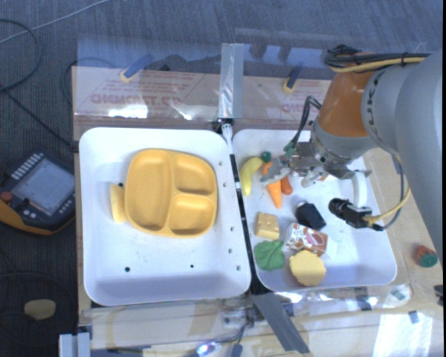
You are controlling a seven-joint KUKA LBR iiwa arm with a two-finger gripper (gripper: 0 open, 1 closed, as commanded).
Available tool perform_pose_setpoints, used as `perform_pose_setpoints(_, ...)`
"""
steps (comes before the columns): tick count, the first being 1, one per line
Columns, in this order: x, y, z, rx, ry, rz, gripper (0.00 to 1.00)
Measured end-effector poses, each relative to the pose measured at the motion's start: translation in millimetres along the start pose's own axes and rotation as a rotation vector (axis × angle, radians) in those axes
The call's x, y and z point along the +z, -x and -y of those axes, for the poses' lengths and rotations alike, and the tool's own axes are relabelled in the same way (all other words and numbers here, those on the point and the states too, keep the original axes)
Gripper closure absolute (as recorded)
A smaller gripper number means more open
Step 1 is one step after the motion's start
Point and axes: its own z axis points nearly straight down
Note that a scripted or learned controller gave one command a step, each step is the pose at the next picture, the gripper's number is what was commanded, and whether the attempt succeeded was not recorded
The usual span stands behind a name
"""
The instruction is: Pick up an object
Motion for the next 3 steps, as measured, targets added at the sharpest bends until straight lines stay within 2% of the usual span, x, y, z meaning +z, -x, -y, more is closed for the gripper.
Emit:
perform_pose_setpoints(1, 39, 5, -14, 0.023, 0.015, 0.004, 0.00)
perform_pose_setpoints(2, 30, 3, -15, 0.022, 0.016, 0.002, 1.00)
perform_pose_setpoints(3, -55, -54, -55, 0.069, 0.004, 0.004, 1.00)
